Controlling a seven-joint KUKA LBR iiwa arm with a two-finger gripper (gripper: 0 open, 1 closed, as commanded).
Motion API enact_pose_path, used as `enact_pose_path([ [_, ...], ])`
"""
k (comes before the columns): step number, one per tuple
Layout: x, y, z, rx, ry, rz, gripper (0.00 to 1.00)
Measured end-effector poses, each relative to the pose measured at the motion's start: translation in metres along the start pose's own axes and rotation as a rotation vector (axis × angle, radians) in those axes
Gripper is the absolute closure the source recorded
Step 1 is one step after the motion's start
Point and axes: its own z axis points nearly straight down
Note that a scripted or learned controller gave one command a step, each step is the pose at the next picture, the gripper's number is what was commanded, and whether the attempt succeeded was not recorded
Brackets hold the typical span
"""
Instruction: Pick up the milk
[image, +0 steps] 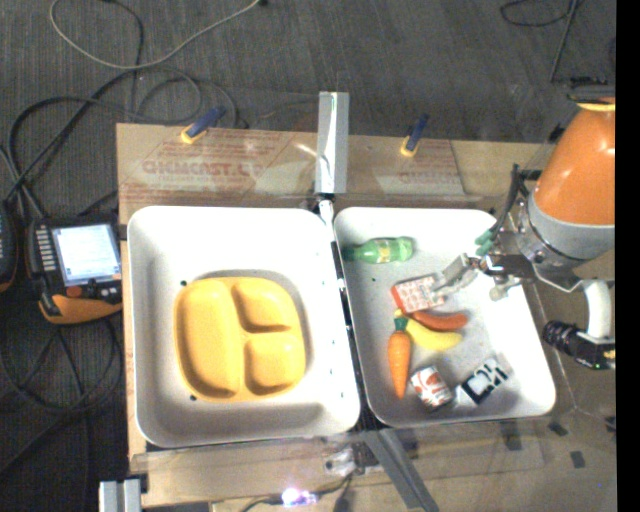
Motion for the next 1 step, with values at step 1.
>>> enact_pose_path([
  [1, 0.0153, 0.0292, 0.124, 0.001, 0.001, -0.056, 0.0],
])
